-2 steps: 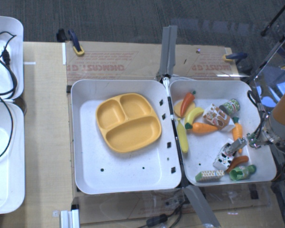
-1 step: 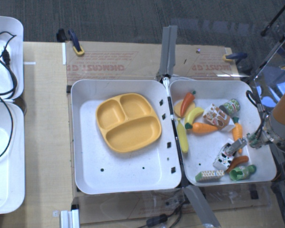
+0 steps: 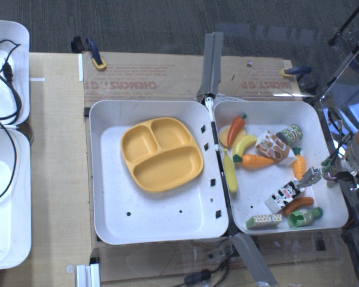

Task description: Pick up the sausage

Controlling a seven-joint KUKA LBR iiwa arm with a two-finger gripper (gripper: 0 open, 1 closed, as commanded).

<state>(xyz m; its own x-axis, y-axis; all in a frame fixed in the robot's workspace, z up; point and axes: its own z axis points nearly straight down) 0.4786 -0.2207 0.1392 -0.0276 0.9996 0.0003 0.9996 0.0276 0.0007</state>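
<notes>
Right now the gripper [image 3: 313, 175] sits low over the right bin [image 3: 258, 110], near its right wall, with nothing visibly between its tips; whether its jaws stand apart or closed I cannot tell at this size. The sausage [image 3: 297, 205], a short reddish-brown piece, lies just below the gripper and slightly to its left, toward the bin's near edge. It is crowded: a black-and-white packet [image 3: 284, 194] touches it on the upper left, a green bottle [image 3: 304, 217] lies just under it, and a pale block [image 3: 264, 221] rests further left.

To do this step well, the gripper should probably shift a little toward the near edge until it is centred over the sausage's middle, then turn so the jaws close across the short width rather than along its length. The descent likely needs to be straight and deep enough to get past the rounded top. The main risk, I judge, is a tip landing on the packet or the bottle and nudging the sausage away or catching the wrong item. An orange carrot [image 3: 298, 166] just above the gripper is well clear of this path.
</notes>
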